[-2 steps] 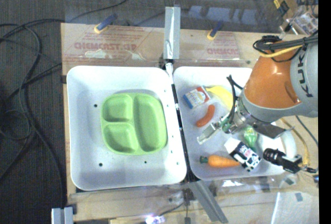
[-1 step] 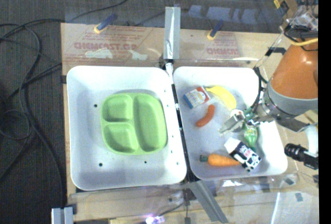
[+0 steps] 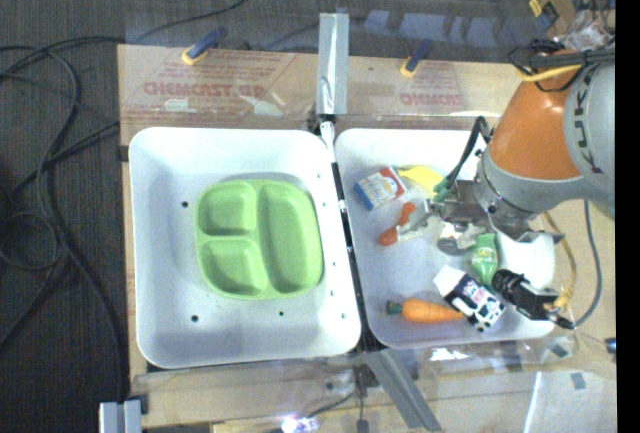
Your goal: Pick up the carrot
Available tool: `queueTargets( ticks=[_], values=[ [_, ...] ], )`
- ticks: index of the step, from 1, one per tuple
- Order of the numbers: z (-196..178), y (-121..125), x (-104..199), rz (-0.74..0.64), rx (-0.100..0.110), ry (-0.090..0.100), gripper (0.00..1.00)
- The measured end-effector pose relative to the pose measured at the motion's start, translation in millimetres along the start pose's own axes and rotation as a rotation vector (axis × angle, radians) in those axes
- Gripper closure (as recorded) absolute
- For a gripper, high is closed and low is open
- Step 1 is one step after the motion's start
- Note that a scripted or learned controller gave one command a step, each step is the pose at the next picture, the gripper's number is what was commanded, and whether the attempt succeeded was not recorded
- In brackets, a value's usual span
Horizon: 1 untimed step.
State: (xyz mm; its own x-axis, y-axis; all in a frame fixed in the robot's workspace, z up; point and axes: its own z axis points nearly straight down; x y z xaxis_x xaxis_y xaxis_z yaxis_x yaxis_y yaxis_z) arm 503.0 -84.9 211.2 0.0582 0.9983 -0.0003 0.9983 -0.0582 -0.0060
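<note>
The carrot (image 3: 432,312), orange with a green stub at its left end, lies flat near the front edge of the right bin (image 3: 400,271). My gripper (image 3: 447,217) hangs over the middle of that bin, below the orange band of the arm (image 3: 535,136). It is well behind the carrot and slightly to its right, apart from it. Nothing shows in its grasp.
The right bin also holds a small white and blue carton (image 3: 378,187), a yellow item (image 3: 421,178), a small red-orange piece (image 3: 394,227), a green item (image 3: 485,257) and a black-and-white item (image 3: 476,301) just right of the carrot. A green divided plate (image 3: 260,238) sits in the left bin.
</note>
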Motion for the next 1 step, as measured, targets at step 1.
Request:
queueTargets(
  ticks=[1],
  values=[
    [120.2,4.6,-37.4,-0.144,-0.017,-0.002,0.00]
  ],
)
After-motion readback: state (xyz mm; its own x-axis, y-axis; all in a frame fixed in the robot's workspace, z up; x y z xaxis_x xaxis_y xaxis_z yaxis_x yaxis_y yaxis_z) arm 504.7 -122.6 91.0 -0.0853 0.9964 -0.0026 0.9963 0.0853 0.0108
